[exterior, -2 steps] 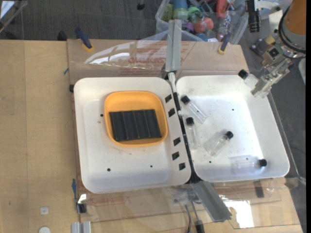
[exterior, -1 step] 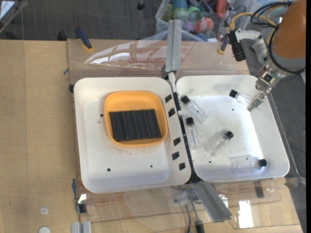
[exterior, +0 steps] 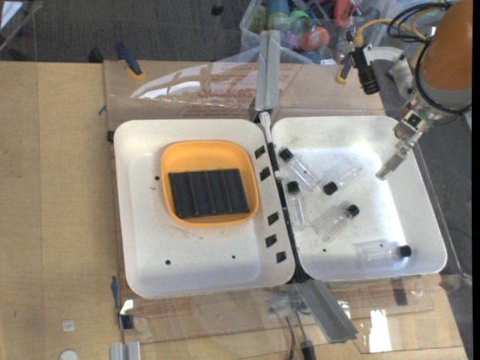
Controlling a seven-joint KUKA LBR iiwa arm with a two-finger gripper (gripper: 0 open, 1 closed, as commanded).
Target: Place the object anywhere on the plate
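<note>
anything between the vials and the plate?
Yes: the raised divider where the two bins meet. The clear vials lie in the right bin; the orange plate sits in the left bin and already carries a black ribbed block.

One camera hangs fixed above the bench, looking down at a slant from a moderate height; it takes in both white bins side by side, with floor and clutter beyond the far edge
</note>
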